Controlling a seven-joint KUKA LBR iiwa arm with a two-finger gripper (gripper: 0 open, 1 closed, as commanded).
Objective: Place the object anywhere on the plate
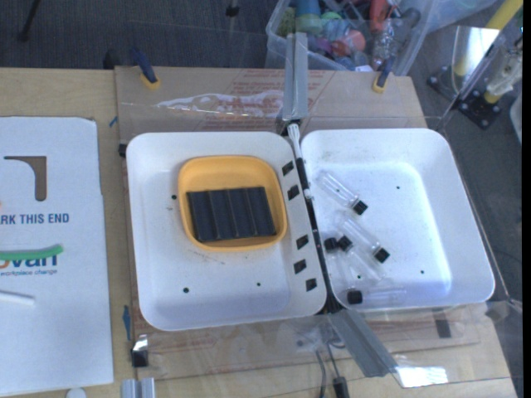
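Over on the right, the side the arm reaches in from, all I can make out is a cluster of shapes in the far upper corner, off the bench. There is a slanted yellow bar (508, 5) and below it some pale metal parts (479, 50). They are blurred and cut off by the edge. I cannot tell whether they belong to the arm, and they give nothing on its pose, its wrist or its reach.
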